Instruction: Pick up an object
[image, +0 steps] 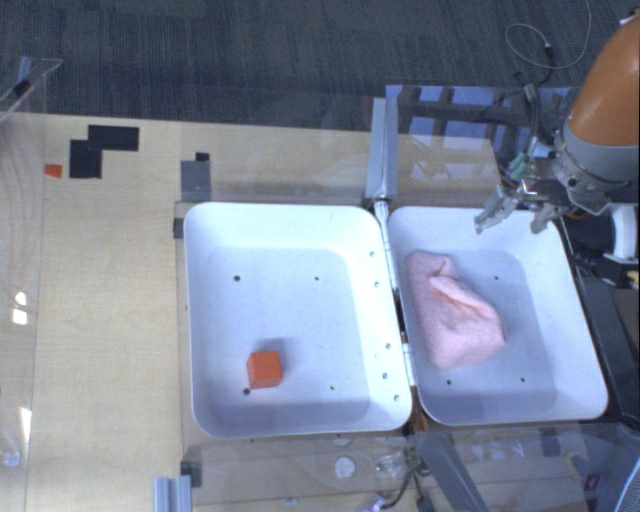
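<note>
A pink crumpled cloth (453, 310) lies in the right bin (560, 400), toward its left middle. A small orange block (265, 369) sits in the left bin (210, 300), near its front. My gripper (516, 214) hangs over the far edge of the right bin, above and to the right of the cloth. Its two fingers are spread apart with nothing between them.
A metal divider (379, 150) rises behind the gap between the bins. Black markers (100, 148) and a small orange tag (53, 171) lie on the wooden bench at far left. Cables and brackets crowd the back right.
</note>
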